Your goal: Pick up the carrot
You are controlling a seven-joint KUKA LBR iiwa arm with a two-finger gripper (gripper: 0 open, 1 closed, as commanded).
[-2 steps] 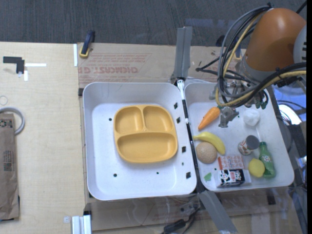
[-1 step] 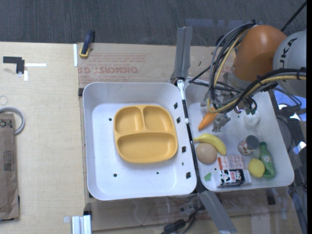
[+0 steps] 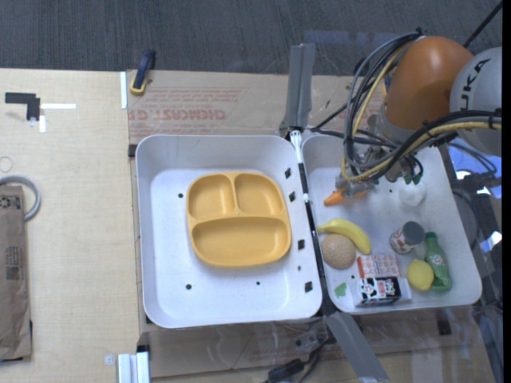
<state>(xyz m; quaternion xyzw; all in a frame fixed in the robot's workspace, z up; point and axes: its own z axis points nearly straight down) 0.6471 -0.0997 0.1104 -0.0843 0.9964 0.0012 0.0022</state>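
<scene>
Camera view is showing the carrot (image 3: pixel 335 198) lying lengthwise leftward from under the gripper (image 3: pixel 361 183), whose grip I cannot tell.

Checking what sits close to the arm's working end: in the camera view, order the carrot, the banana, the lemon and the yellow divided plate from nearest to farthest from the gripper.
Gripper is in the right bin's upper part.
1. Carrot: right at the gripper, on its left.
2. Banana: below it, mid-bin.
3. Lemon: lower right of the same bin.
4. Yellow divided plate: in the left bin.
</scene>
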